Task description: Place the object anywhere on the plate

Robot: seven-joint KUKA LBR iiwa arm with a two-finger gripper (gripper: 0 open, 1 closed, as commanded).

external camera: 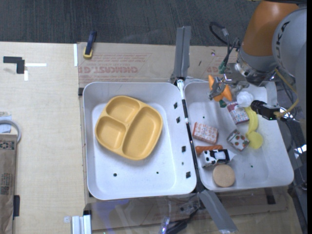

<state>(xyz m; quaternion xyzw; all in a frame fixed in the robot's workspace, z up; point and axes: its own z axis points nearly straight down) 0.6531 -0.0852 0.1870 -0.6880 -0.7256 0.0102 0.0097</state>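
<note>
A yellow plate (129, 126) with three compartments lies in the left bin (97, 179), and nothing rests on it. My gripper (222, 88) is down at the back of the right bin (273, 172), right over a small orange object (213, 82). Orange shows on both sides of the gripper, at its upper left and lower right. The gripper's own body hides how it meets the object. The plate is well to the left of the gripper, across the divider between the bins.
The right bin also holds a white-capped bottle (242, 101), a banana (252, 121), a yellow lemon (256, 140), a reddish packet (204, 132), a small patterned box (238, 139), a carrot (208, 149), a black-and-white toy (216, 156) and a round tan disc (224, 175).
</note>
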